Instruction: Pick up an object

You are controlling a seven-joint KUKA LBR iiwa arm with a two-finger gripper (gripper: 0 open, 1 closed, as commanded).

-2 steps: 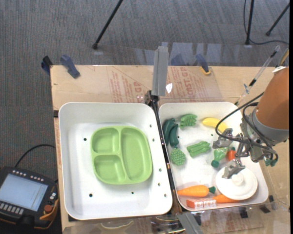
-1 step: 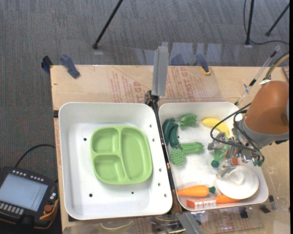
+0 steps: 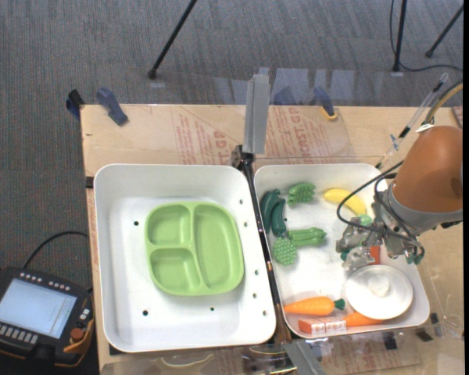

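The right bin (image 3: 328,169) holds several toys. A yellow banana (image 3: 344,200) lies near its far side, and a white bowl (image 3: 379,291) sits near the front right. An orange carrot (image 3: 313,306) and a small orange box (image 3: 324,326) lie at the front. At the left are a dark green vegetable (image 3: 272,209), a leafy green piece (image 3: 301,192) and a green knobbly piece (image 3: 297,242). My gripper (image 3: 365,248) hangs low between the banana and the bowl, just above the bin floor. The wrist hides its tips.
The left bin (image 3: 109,233) holds a light green divided plate (image 3: 194,248). A grey upright post (image 3: 256,119) stands behind the seam between the bins. A teach pendant (image 3: 35,311) lies on the floor at the lower left. Cables run beside the arm.
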